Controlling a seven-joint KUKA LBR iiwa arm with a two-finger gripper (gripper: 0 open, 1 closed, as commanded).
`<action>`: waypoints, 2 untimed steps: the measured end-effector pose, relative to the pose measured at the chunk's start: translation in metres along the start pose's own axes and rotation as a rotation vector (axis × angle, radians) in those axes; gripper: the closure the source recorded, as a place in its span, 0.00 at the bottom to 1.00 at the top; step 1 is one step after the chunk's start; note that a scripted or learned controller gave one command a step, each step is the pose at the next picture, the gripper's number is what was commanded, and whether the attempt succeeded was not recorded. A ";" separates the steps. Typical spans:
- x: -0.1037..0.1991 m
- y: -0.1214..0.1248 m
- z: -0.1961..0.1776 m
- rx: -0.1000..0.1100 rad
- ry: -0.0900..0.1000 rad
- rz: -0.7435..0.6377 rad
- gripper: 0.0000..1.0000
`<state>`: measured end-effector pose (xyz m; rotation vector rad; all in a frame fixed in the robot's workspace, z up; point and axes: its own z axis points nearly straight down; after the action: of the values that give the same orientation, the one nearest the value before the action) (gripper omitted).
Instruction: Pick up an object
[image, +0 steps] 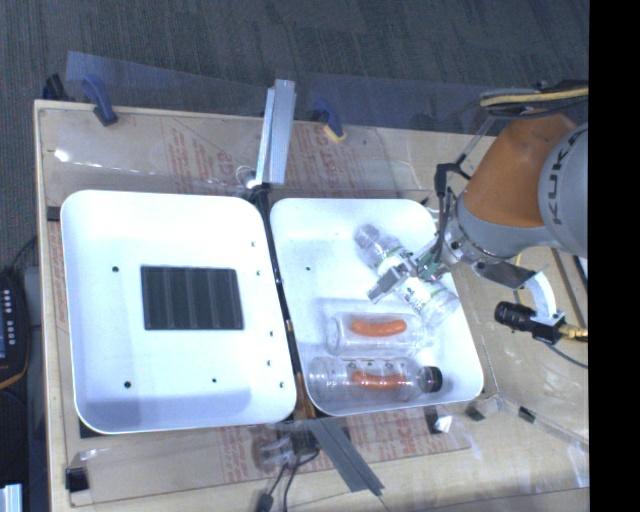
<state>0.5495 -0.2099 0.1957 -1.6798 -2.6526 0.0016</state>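
Nearest the camera, along the front wall of the right bin (300, 250), lay a clear plastic bottle (372, 378) on its side, dark cap to the right, something orange inside it. Just behind it rested a clear container (372, 328) with an orange piece showing through. Further back, a third clear bottle (408, 275) lay slantwise toward the bin's right wall, and my gripper (400, 270) sat right over it; I could not tell how my fingers stood or whether they had it. Beside this bin, the left bin (100, 230) held a dark ribbed rectangle (192, 298). Both bins sat on a pale bench (150, 140) with blue clamps (100, 100) at its back edge, dark carpet beyond
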 end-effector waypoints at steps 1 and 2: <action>-0.032 0.070 0.039 0.000 0.000 -0.030 0.00; -0.005 0.012 0.104 0.000 0.000 -0.144 0.00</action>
<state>0.5624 -0.2093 0.0917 -1.4848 -2.7665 0.0008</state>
